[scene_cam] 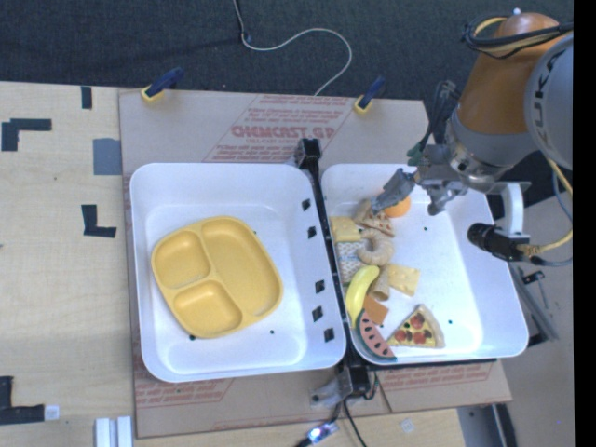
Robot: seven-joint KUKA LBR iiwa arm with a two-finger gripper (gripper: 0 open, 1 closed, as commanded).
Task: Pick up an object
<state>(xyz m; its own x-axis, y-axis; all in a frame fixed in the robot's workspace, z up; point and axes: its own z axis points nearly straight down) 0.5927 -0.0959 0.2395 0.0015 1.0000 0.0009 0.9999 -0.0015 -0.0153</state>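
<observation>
My gripper (415, 196) hangs over the back of the right bin (484, 296), open, with nothing between its fingers. Its left finger (393, 192) is just above a small orange ball (400, 208) and a brown cracker (372, 222). Closer to the front lie a pale ring-shaped piece (377, 247), a yellow block (345, 229), a banana (359, 290), a cheese wedge (403, 278), a pizza slice (416, 328) and a watermelon slice (370, 335). All of these food pieces crowd the left half of that bin.
In the left bin (149, 194) sits a yellow divided plate (216, 275). A black divider (321, 250) separates the two bins. The grey arm with its orange band (507, 82) comes in from the upper right. The right bin's right half is bare white floor.
</observation>
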